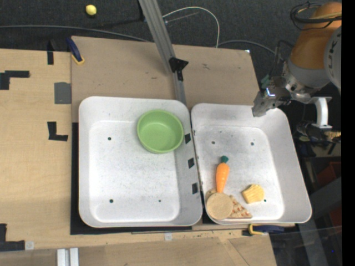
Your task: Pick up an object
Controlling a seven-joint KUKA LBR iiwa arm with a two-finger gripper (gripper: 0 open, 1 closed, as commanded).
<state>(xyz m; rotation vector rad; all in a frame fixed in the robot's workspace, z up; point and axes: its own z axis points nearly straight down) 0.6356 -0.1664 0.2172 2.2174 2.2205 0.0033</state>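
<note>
From my remote station: the gripper (262, 107) hovers over the right bin's (288, 148) 1 o'clock corner; I cannot tell its opening. A toy carrot (222, 175) lies toward 6 o'clock; a green bowl (160, 131) occupies the left bin (94, 165).

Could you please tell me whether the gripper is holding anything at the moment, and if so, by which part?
Nothing is held: the gripper hangs over the right bin's upper right rim, apart from the toys.

Robotics lab: industrial arm (316, 43) beside a taped plywood counter (33, 121), two white bins (91, 165), loose cables (194, 13).
</note>
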